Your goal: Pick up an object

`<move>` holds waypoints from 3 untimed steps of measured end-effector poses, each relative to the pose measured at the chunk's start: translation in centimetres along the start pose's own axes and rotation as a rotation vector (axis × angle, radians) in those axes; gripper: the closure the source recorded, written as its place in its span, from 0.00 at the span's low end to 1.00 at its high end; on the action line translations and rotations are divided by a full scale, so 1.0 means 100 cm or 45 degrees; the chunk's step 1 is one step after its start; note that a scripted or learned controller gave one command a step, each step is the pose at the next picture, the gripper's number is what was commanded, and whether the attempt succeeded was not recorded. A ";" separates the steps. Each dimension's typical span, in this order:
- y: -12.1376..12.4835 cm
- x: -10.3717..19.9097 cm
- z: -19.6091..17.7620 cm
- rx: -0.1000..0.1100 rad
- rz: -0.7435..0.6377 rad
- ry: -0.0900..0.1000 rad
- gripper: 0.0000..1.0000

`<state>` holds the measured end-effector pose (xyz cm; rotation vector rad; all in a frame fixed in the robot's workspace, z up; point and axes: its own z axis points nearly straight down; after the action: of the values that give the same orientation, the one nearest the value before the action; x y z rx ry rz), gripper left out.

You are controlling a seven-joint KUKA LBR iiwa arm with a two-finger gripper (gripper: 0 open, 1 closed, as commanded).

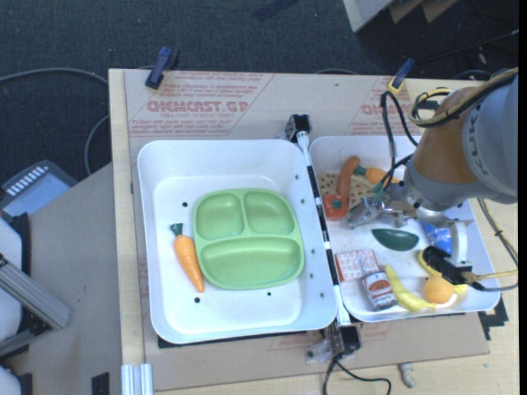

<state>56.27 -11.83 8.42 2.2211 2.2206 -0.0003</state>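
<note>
While reaching leftward, arm point(461, 151) overhangs right bin point(486, 303).

A metallic grey gripper point(366, 212) sits over a white bin point(486, 299). Just past it lies an orange-red hot dog point(347, 174). Beside it, a dark green leaf-shaped piece point(396, 239). Further beside it, a yellow banana point(403, 290), an orange fruit point(440, 290), and a red-and-white can point(379, 290). Well away, a pale green divided plate point(247, 239) and an orange carrot point(188, 262) with a green top.
</note>
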 end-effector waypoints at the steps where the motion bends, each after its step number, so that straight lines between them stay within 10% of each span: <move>1: 0.097 -0.006 0.004 0.050 0.006 0.018 0.00; 2: 0.102 -0.035 0.001 0.014 -0.004 0.005 0.00; 3: 0.103 -0.035 -0.010 0.009 -0.004 0.001 1.00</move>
<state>66.56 -15.34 9.41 2.2214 2.2284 -0.0076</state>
